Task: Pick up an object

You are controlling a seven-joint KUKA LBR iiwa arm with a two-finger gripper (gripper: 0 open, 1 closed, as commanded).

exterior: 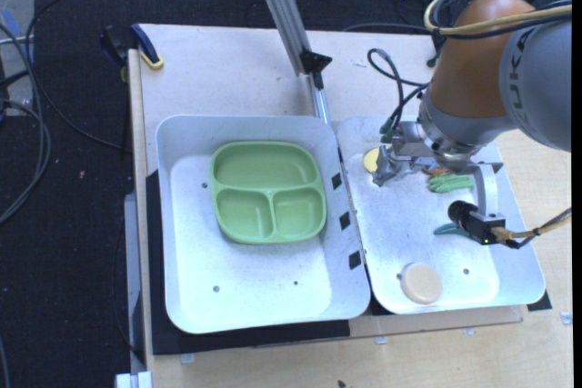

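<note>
Jaw spread unreadable under the wrist; gripper (389,170) hangs low in the right-hand bin (393,236). Toward the bin's near edge, a beige disc (421,283) lies well apart. Farther back, a green piece (451,184) lies crosswise on its arm side, and a small yellow piece (371,161) sits just beside it, opposite.

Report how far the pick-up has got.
Done: the grey arm's gripper is down in the right white bin, beside a small yellow object. In hand: nothing visibly between its fingers. Left: grasp and lift; the round beige disc and green object lie on the bin floor.
</note>
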